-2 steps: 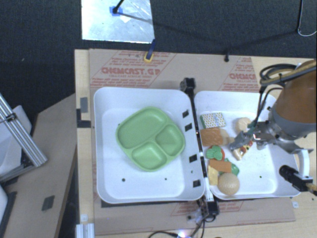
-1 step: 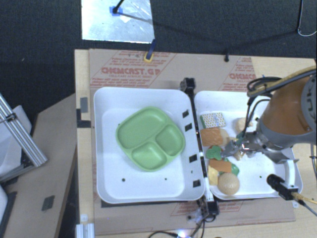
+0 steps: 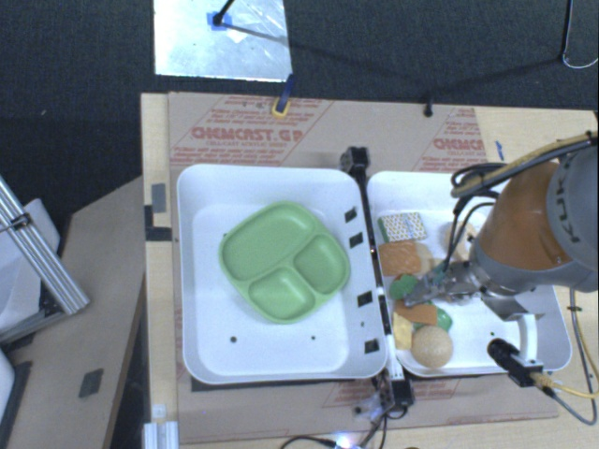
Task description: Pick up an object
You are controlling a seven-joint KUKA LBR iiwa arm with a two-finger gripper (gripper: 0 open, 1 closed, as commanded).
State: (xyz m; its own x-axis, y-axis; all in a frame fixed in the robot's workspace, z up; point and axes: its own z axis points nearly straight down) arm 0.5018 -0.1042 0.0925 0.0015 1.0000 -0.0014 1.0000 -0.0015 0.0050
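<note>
While the gripper [image 3: 423, 288] hangs low over the toys [image 3: 408, 259] in the right bin [image 3: 552, 344], we cannot tell its grip, seemingly blurred.

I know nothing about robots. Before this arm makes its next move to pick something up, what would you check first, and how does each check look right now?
1. Gripper is over the right bin, where the objects lie: ok.
2. Gripper is close to a target: ok, it sits among the small items near the orange-brown piece.
3. Something is already between the fingers: cannot tell, the tip is buried in the clutter.
4. Target stands apart from its neighbours: not ok, the pieces are crowded, with the tan ball just below.
5. Green divided plate in the left bin is out of the way: ok.
6. Cables on the arm hang free of the objects: cannot tell.
</note>
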